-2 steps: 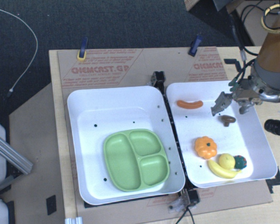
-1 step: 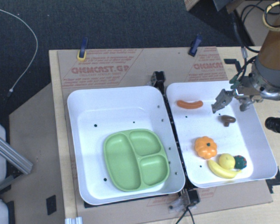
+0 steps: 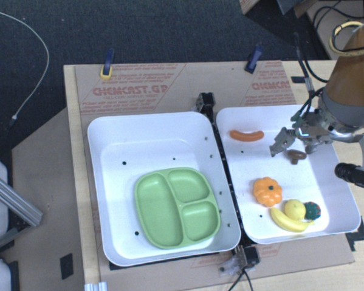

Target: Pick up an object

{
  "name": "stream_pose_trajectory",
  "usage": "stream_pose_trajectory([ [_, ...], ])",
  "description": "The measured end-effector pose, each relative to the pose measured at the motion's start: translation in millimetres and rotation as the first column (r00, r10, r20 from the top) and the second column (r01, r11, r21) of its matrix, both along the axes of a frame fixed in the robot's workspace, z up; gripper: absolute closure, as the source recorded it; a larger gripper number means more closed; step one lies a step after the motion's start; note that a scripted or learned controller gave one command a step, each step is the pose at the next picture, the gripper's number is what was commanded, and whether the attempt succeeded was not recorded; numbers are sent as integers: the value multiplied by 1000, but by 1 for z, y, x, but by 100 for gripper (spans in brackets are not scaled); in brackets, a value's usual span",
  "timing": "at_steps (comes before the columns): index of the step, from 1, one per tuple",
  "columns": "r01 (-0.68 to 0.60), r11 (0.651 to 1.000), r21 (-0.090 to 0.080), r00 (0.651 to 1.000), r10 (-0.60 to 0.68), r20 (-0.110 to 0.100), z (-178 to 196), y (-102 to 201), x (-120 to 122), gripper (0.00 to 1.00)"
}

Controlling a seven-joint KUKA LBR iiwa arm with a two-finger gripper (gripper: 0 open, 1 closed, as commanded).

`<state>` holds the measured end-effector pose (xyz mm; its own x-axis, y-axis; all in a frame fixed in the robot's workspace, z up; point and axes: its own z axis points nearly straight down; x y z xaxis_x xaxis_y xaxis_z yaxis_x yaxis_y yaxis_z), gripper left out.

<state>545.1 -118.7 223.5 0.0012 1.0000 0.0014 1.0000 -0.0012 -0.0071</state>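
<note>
I log the end effector [image 3: 297, 143] low over the right bin [image 3: 338, 222], its grey fingers [image 3: 282, 144] spread apart, released, with nothing between them. A small brown object [image 3: 297, 156], too small for me to name, lies on the bin floor directly under the end effector. The grey arm [image 3: 348, 96] with its orange band comes in from the right of the bin.

Contents I count in the right bin: toy sausage [image 3: 247, 135] near its far edge; orange toy pumpkin [image 3: 267, 191] mid-floor; yellow toy banana [image 3: 287, 221] near its front edge, touching a yellow lemon [image 3: 295, 209] and a small green and red piece [image 3: 312, 211].

The left bin [image 3: 103, 146] adjoins the right bin on the table [image 3: 81, 86]; it holds a green divided plate [image 3: 176, 206].
</note>
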Motion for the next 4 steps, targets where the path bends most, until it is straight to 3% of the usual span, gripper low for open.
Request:
stream_pose_trajectory([
  [2, -1, 1000, 1, 1000, 1, 0, -97, 14, 10, 0],
  [3, 0, 1000, -1, 1000, 0, 8, -83, 13, 12, 100],
  [4, -2, 1000, -3, 1000, 2, 13, -38, 15, 7, 100],
])
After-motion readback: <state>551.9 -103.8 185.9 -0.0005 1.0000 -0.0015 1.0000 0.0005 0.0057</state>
